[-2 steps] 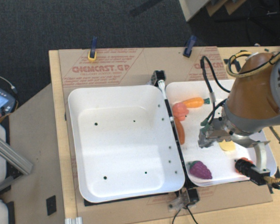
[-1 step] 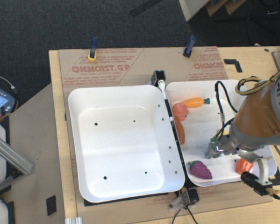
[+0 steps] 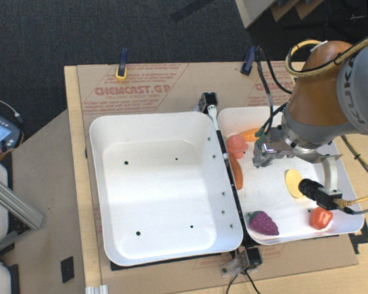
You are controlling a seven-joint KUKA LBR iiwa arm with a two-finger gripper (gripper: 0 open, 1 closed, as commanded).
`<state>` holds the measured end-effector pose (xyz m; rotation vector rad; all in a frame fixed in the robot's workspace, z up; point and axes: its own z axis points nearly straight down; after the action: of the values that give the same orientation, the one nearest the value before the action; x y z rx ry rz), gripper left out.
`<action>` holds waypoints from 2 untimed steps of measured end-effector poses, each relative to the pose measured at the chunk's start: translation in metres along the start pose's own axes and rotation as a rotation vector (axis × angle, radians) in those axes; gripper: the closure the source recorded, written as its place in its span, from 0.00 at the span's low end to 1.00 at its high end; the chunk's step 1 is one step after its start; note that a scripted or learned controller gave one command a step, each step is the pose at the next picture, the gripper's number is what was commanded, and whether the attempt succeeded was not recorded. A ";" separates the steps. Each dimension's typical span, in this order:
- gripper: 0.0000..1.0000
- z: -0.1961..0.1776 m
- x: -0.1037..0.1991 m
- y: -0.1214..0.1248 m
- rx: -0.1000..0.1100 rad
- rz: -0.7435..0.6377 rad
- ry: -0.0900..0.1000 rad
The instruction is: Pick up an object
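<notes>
Purple grapes (image 3: 263, 223) — red pepper (image 3: 321, 218) near, tool (image 3: 265, 152) apart

Fixed overhead camera, slanted over both bins (image 3: 99, 178)

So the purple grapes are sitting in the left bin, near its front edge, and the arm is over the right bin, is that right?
Not quite. The camera view shows the purple grapes in the right bin, near its front edge, not in the left bin. The arm is indeed over the right bin.
</notes>
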<state>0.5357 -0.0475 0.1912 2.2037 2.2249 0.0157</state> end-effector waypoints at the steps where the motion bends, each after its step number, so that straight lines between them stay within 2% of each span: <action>1: 1.00 -0.022 -0.005 -0.059 0.018 0.011 0.002; 2: 1.00 -0.092 -0.076 -0.055 0.006 0.014 -0.005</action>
<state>0.4797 -0.1239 0.2827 2.2203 2.2096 0.0039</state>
